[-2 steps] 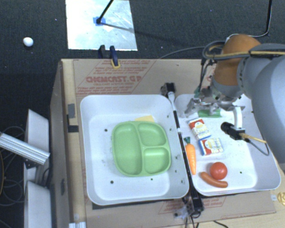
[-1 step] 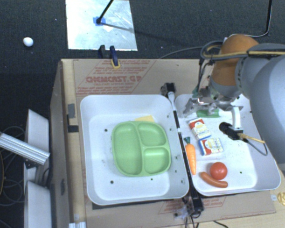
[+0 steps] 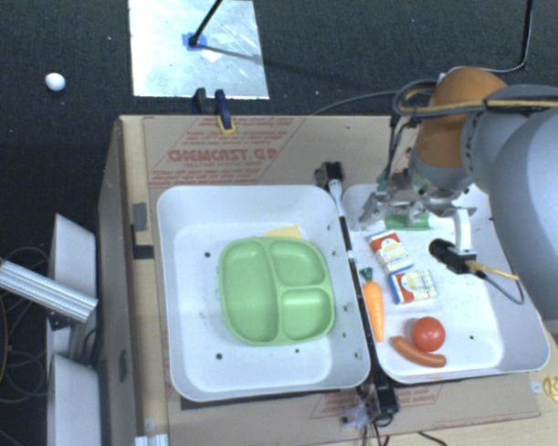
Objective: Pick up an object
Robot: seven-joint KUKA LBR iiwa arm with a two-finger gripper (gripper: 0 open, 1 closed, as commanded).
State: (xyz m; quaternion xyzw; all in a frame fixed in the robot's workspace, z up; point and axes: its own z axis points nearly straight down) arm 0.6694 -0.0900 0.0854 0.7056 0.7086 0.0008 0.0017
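My big grey arm reaches over the right bin, and the left bin beside it has a green tray in it. My gripper sits low at the back of the right bin, near a green thing and just behind the little red and white box, and I cannot tell what it is doing. The carrot, tomato and sausage lie close together, so I think I could bump one or grab nothing.
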